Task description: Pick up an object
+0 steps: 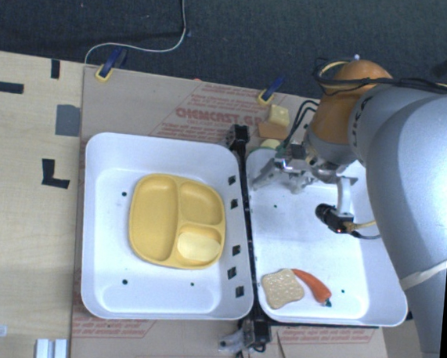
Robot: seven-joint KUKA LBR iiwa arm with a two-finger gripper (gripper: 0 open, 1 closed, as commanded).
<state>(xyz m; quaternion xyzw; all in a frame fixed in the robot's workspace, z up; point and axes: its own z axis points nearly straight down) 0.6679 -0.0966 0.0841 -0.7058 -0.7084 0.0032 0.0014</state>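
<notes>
Two fingers of gripper [281, 170] splayed open, holding nothing.

The right bin [358, 250] has open floor in its middle; the bread slice [282, 288] and carrot [312, 285] lie at its near edge, and the arm [399, 152] covers its far side.

We see two white bins [110, 171]. The left one has a yellow plate [176, 219] in it. In the right bin, the tan bread slice [281, 288] lies just left of an orange carrot [312, 284] with a green tip.
</notes>
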